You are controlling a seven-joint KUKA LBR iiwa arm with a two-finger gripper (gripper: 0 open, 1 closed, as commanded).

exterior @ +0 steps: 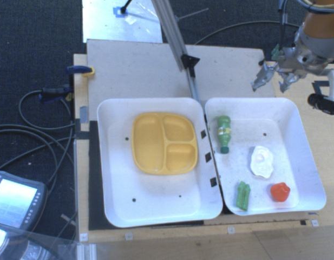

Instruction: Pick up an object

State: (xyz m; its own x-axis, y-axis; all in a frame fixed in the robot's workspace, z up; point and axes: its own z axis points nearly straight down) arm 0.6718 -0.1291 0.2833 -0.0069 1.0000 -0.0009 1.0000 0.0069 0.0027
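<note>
Arm enters from upper right, orange band above the wrist, gripper (275, 80) pointing down over the desk (139, 69) just beyond the right bin's (306, 140) far edge; fingers spread apart, nothing between them. Right bin: green bottle (224, 134) at far left, white object (261, 162) mid, green piece (242, 195) and red object (280, 192) near side. Left bin (115, 199): yellow divided tray (164, 143)

place: robotics lab | evidence: plywood worktop (156, 69) bearing two white bins (110, 161) | teach pendant (15, 199) and loose cables (42, 129) on dark carpet (31, 31) | clamp (80, 70) at worktop edge
</note>
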